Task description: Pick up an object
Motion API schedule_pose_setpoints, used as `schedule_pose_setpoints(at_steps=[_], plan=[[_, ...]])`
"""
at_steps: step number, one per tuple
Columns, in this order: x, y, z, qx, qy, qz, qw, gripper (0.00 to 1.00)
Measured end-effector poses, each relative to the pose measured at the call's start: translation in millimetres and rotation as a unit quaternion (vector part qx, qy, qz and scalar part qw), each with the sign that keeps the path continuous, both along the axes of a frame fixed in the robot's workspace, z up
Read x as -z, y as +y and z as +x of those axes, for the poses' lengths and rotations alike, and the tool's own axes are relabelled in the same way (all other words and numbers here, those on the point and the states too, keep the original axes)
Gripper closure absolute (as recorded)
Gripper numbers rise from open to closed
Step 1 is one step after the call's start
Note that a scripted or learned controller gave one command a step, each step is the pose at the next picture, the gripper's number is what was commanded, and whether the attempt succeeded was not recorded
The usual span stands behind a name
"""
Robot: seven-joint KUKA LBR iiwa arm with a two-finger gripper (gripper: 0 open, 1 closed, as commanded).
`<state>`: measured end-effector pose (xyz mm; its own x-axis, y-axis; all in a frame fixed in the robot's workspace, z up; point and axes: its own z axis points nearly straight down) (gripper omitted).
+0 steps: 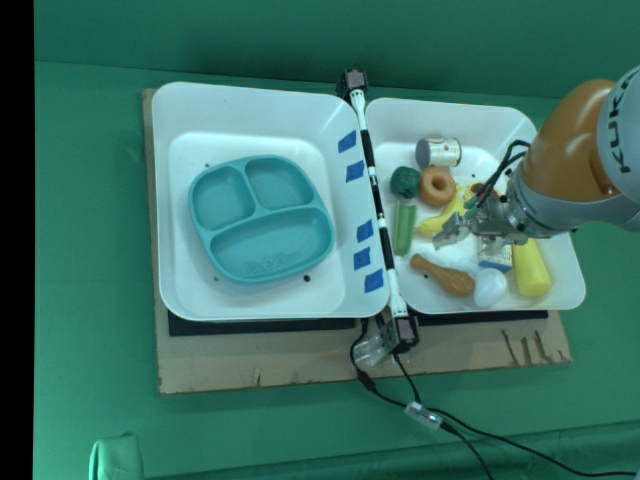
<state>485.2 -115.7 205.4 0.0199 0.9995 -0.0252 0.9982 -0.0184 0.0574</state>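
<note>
2 white bins sit side by side on a brown board over the green bench. The left bin fills the centre-left of the frame and holds a teal divided plate with 3 compartments, lying flat near the bin's middle. A black-and-white rail with blue tape patches beside it runs between the bins, and a black cable trails from its lower end toward the bottom right of the frame. The right bin is the crowded one: a small silver can lies on its side near the top, a dark green round piece sits just beside an orange doughnut ring, a green stick shape lies below them, a yellow banana-like piece is partly under the gripper, a brown drumstick lies toward the lower edge, a white egg rests just right of it, and a yellow cylinder stands out at the lower right beside a small blue-and-white carton. The arm comes in from the right edge, and its gripper hangs low over the middle of the right bin, above the yellow piece and near the carton. Whether it is clenched or released I cannot tell from here.
</note>
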Motion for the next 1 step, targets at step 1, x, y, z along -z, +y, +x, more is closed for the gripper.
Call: schedule_pose_setpoints(at_steps=[1], plan=[[17.9,15.5,17.4,-0.005,0.016,0.0074,0.9998,0.00]])
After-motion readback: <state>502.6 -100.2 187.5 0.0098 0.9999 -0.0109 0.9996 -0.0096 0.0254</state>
